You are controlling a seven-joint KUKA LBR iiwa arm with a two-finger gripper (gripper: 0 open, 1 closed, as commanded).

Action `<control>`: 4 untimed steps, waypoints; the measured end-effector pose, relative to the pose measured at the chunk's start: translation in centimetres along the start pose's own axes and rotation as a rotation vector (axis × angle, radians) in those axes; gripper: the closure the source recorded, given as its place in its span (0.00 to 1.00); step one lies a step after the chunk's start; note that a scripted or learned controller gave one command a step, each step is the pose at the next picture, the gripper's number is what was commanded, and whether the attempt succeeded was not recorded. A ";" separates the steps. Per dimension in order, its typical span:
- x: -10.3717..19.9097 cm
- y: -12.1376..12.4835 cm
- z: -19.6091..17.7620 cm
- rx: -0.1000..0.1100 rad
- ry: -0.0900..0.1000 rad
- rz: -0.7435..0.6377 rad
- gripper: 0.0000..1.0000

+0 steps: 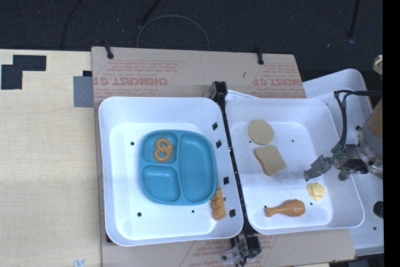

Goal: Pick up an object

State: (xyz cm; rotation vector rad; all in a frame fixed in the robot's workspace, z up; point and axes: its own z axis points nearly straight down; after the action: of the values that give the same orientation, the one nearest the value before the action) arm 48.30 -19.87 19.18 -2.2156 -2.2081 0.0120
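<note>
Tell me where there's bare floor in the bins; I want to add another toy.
Free: right bin floor left of the bread slice; left bin strip left of the blue tray. Crowded: around the gripper, yellow piece and drumstick.

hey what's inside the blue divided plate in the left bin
One orange pretzel-shaped toy lies in the upper-left compartment of the blue divided plastic plate. Its other two compartments show bare blue. Whatever is beneath the plate is covered.

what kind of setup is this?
Likely a lab bin-picking bench: two shallow white bins on cardboard, toy food like a tan plastic drumstick, and loose dark cables on the floor behind.
</note>
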 end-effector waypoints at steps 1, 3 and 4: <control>0.0 0.3 -0.6 -0.011 -0.003 -0.002 0.00; 0.1 0.6 9.6 -0.018 -0.010 -0.002 0.00; -0.1 0.8 10.0 -0.021 -0.010 0.000 0.00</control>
State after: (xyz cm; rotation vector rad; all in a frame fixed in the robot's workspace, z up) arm 48.94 -19.91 9.17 -2.2310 -2.2231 0.0000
